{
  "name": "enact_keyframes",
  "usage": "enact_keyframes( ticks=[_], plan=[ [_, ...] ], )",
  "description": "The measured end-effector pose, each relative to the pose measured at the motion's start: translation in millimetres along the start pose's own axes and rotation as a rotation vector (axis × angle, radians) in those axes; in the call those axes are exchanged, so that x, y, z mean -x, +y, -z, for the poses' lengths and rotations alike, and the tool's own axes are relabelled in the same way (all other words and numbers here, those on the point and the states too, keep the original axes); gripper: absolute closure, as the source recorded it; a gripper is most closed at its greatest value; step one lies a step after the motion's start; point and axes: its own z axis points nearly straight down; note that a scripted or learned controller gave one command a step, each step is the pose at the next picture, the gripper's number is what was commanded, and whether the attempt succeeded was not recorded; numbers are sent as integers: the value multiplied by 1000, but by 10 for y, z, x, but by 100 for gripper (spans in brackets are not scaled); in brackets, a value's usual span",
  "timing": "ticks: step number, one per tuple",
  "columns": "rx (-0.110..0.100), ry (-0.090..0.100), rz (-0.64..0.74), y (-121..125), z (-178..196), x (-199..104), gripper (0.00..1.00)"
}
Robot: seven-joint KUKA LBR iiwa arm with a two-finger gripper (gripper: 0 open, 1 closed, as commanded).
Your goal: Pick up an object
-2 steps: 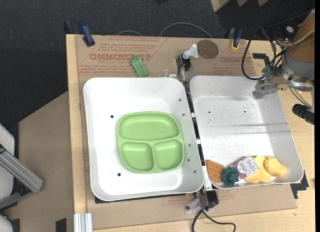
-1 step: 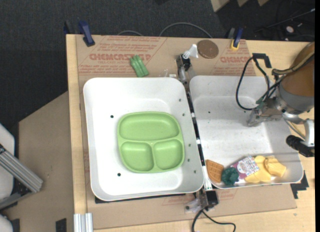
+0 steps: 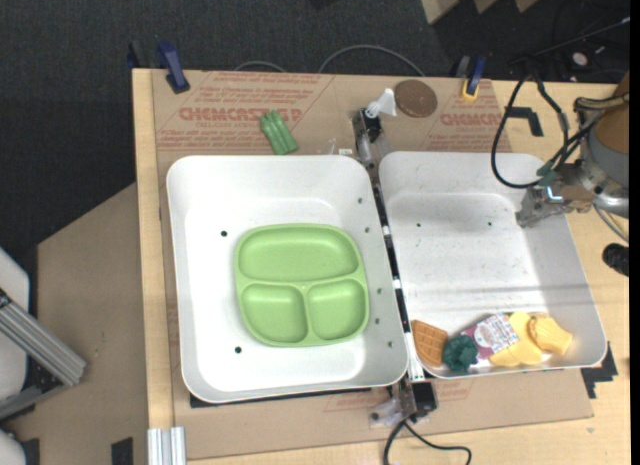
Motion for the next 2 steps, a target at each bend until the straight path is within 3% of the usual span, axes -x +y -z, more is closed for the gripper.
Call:
enact_keyframes(
  ticks=[1,2],
  plan=[
    [-7,2,-2,-12,-60,3,0],
    [-8,0,-2,239,-680,242,0]
  ],
)
